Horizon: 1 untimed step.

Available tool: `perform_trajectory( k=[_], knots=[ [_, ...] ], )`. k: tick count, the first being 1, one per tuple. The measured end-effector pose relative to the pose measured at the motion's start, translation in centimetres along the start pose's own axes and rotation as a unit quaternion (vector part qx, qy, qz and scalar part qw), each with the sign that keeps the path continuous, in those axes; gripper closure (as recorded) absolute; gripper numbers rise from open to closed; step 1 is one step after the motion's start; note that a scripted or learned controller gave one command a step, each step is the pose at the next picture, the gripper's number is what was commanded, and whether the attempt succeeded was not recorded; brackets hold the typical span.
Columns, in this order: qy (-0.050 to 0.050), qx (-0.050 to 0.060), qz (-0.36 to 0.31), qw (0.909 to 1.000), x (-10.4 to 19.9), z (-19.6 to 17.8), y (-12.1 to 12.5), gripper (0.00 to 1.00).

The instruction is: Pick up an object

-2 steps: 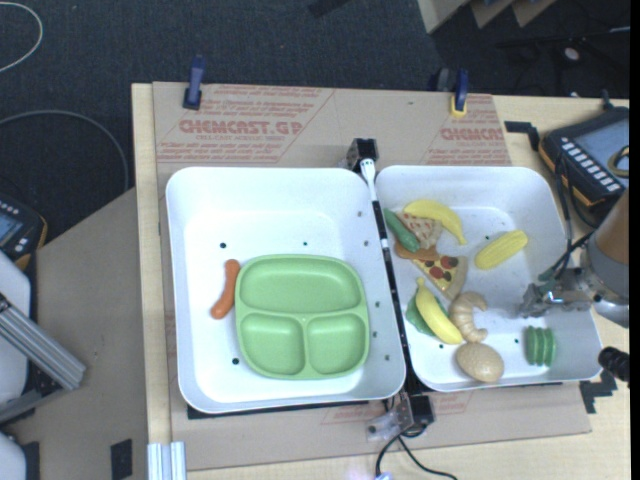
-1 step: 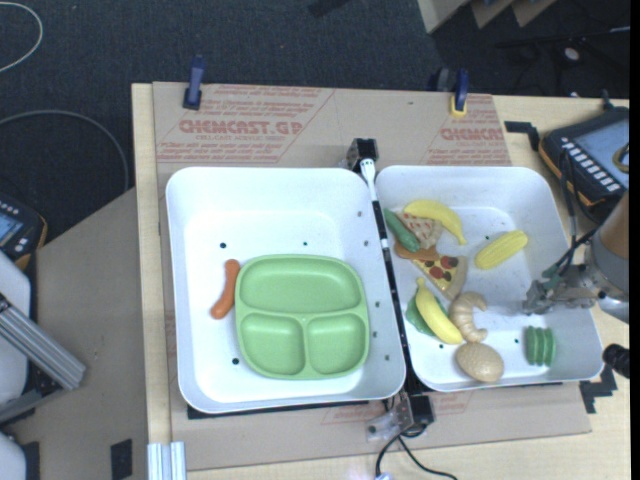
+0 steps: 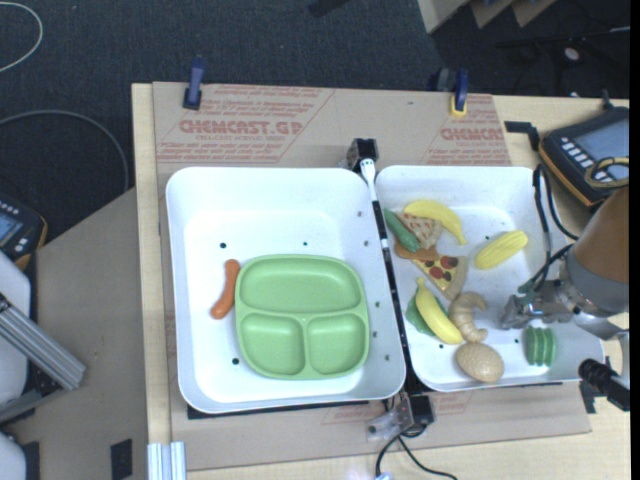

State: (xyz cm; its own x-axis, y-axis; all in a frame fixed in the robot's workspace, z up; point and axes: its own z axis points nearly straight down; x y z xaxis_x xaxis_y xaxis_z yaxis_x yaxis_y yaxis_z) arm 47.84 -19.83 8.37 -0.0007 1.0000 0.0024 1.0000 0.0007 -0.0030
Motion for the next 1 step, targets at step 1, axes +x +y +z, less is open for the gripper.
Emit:
perform_trajectory(
  k=[1],
  knots=[
    [-0.002, -0.003, 0.0, 1.0, -2.59, -0.11, 1.7, 1.0]
  ],
)
